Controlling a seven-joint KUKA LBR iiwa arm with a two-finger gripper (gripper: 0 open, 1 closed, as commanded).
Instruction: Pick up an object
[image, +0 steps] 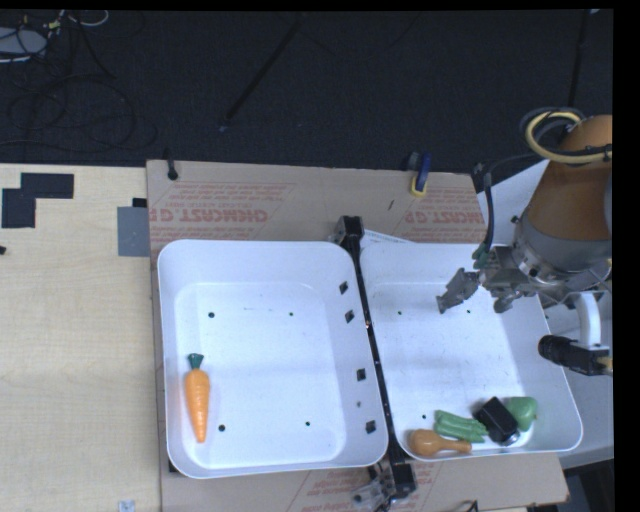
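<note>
One orange carrot (197, 399) in left bin (250, 258), well apart from jaws (460, 293), jaws' state unclear

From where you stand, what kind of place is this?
Probably a robotics lab set up for grasping trials. An arm reaches over two white bins, which hold toy food such as a carrot. Loose cables lie on the dark floor behind the bench.

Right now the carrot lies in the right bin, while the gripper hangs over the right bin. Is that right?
Not quite. The camera view shows the carrot in the left bin. The gripper does hang over the right bin.
</note>
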